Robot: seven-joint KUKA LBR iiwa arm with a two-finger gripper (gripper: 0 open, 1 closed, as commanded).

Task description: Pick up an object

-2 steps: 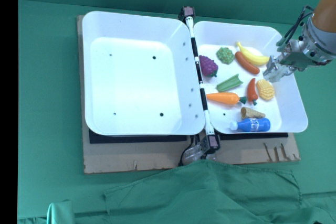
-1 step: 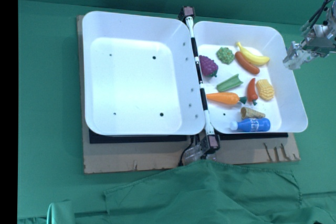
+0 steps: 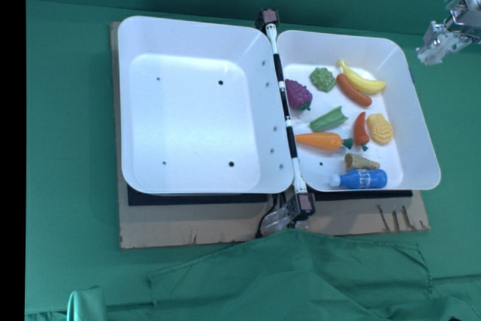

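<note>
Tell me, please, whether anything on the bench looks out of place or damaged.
The cardboard sheet under the bins has a ragged, torn front edge, and a green cloth lies bunched over it. The toy foods sit loosely inside the right bin.

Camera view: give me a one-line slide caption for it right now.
Metal two-finger tool hangs off the upper right corner of the shallow white right-hand bin of plastic toy foods, beside the shallow white left-hand bin.

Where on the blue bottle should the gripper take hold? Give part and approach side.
Grip the blue bottle across its mid-body, coming straight down from above. It lies on its side along the right bin's near wall, white cap leftward, so close across its width, probably clear of the cone beside it.
</note>
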